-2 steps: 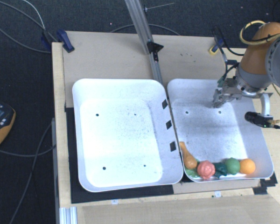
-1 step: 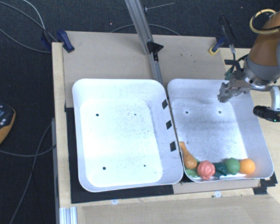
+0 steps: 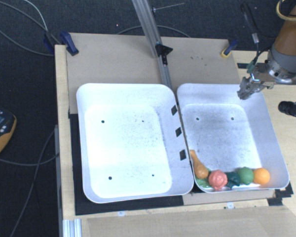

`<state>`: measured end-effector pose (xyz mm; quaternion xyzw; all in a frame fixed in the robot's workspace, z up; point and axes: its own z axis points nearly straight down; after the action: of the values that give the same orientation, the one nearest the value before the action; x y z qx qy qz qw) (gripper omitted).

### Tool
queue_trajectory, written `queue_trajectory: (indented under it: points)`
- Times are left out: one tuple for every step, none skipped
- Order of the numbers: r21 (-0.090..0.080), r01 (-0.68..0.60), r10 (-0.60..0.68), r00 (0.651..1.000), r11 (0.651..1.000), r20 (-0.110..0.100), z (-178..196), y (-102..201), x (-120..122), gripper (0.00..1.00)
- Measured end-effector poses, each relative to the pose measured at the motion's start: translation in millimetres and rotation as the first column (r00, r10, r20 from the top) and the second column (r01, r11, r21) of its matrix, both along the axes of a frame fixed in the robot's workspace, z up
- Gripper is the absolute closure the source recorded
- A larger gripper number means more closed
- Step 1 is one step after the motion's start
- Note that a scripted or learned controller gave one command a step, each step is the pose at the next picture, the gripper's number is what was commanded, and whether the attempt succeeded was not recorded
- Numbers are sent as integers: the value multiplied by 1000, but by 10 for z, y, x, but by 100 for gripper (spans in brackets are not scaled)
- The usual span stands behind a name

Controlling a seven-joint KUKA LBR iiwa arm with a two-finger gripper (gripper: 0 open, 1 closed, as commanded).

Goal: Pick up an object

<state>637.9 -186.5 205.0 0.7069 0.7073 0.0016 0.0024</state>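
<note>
Near the right bin's (image 3: 266, 127) far right corner the hand (image 3: 246, 92) hovers; grip state unreadable, seemingly nothing held. Toys (image 3: 232, 177) crowd the near edge, touching: risk of fingers jamming between neighbours, or slipping.

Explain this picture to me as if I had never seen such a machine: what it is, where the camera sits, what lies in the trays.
You are looking down at a slant from one fixed camera above a bench. The grey and orange thing at the right edge is a robot arm; its tip is a small claw for grasping things. The claw hangs over the far right corner of the right bin, and nothing shows between its fingers. Two shallow white bins lie side by side. All the objects sit in a row along the near edge of the right bin: a carrot, a pink ball, a green ball and an orange ball. The left bin shows just its speckled floor.
</note>
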Motion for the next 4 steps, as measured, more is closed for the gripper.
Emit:
queue_trajectory:
  points:
    - [2,-4,4,1000,1000,-5,-56,581,-13,100]
    - [2,-4,4,1000,1000,-4,24,1023,-57,100]
    - [3,-4,4,1000,1000,-4,158,1546,-91,100]
    - [3,-4,4,1000,1000,-5,154,2064,-183,100]
